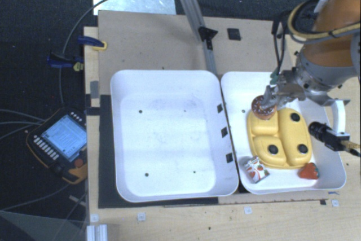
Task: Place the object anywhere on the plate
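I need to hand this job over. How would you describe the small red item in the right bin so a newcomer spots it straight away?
Start at the right-hand white bin, the one holding the yellow divided plate. Go to that bin's near right corner, just past the plate's edge, and there lies the small red object. It is solid red, unlike the red-and-white can lying off the plate's opposite near corner.

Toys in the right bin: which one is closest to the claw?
The round brown donut, sitting on the top-left corner of the yellow plate, right under the claw. The little can and the red toy lie off the plate, at the bin's lower edge.
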You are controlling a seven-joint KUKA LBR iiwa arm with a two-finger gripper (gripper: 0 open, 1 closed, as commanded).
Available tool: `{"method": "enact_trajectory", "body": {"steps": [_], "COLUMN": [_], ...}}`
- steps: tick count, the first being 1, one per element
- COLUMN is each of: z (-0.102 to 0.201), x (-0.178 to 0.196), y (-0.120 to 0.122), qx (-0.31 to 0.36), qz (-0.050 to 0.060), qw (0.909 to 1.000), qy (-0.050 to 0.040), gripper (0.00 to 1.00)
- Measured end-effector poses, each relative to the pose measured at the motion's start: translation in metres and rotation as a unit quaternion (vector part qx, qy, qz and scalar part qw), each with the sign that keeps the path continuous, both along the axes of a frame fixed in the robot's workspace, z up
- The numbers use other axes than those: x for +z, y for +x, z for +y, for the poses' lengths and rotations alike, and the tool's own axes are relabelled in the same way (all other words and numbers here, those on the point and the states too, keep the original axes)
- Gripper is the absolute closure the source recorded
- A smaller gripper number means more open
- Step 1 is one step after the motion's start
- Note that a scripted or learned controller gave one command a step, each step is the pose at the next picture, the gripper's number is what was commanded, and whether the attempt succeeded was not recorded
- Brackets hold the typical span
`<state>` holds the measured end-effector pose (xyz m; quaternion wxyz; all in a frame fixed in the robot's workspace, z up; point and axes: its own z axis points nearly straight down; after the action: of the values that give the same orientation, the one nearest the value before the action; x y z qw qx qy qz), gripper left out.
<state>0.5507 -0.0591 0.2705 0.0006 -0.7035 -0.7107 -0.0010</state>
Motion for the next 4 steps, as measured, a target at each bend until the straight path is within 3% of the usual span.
{"method": "enact_trajectory", "body": {"steps": [4], "z": [0.207], "x": [-0.036], "y": [-0.023], "qx": [0.000], "qz": [0.001], "qw": [1.0000], "qy": [-0.0003], "gripper": [1.00]}}
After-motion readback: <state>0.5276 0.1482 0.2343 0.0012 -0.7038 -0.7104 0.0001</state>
